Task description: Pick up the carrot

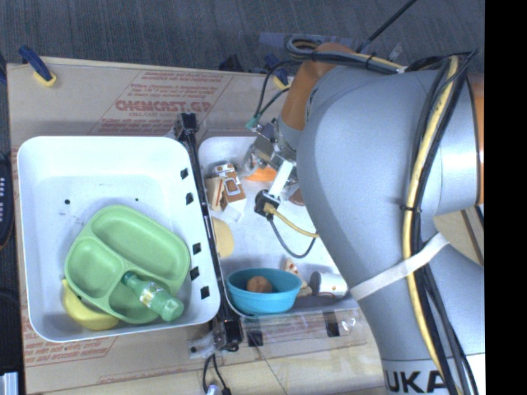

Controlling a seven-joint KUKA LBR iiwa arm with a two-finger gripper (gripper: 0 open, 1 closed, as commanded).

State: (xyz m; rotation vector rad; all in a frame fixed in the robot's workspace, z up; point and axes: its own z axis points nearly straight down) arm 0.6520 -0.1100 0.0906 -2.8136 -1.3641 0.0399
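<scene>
A small patch of orange, which looks like the carrot (262,174), shows at the back of the right bin (221,148), mostly hidden under the arm. My gripper (265,156) hangs right over that orange patch, at the end of the grey arm that covers much of this bin. Cables and the wrist body hide where the gripper meets the carrot, and I cannot tell whether they touch.
Beside the gripper lies a small brown and white box (224,184). A blue bowl (263,293) holding a brown lump sits at the right bin's front, near a pale round piece (223,238). The left bin (49,159) carries a green divided plate (128,257), a green bottle (153,297) and a yellow item (81,313).
</scene>
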